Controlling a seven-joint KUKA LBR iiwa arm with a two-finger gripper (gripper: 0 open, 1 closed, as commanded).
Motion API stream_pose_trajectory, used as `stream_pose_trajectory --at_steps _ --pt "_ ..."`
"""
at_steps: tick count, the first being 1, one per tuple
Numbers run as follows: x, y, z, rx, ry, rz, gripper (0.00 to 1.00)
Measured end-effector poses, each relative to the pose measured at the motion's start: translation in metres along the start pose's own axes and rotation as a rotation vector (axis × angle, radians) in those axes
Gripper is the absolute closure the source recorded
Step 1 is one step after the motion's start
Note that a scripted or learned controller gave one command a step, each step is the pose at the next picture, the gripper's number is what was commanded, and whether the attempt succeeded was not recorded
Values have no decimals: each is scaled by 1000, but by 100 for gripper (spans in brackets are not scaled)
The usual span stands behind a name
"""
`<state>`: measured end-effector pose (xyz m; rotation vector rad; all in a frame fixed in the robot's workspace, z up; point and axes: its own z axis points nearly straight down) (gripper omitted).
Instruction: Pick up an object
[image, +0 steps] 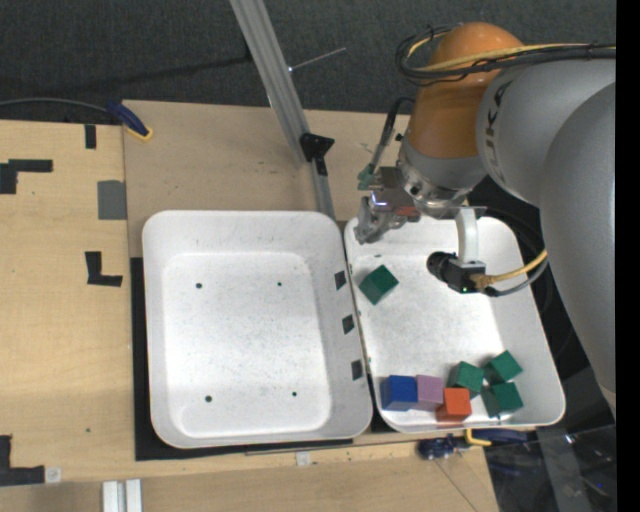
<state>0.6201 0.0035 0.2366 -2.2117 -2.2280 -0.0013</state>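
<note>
White bins (160, 300) are seen from above, with a green cube (378, 284) lying alone in the right bin, well apart from a cluster of blocks (455, 388) at its near edge. The gripper (372, 222) is poised at the bin's far left corner, just beyond the cube and empty; whether its fingers are spread cannot be told. A descent from here could be spoiled by the bin wall or miss the cube.
</note>
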Motion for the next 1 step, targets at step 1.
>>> stream_pose_trajectory --at_steps 1 --pt "60 -2 10 2 -1 0 100"
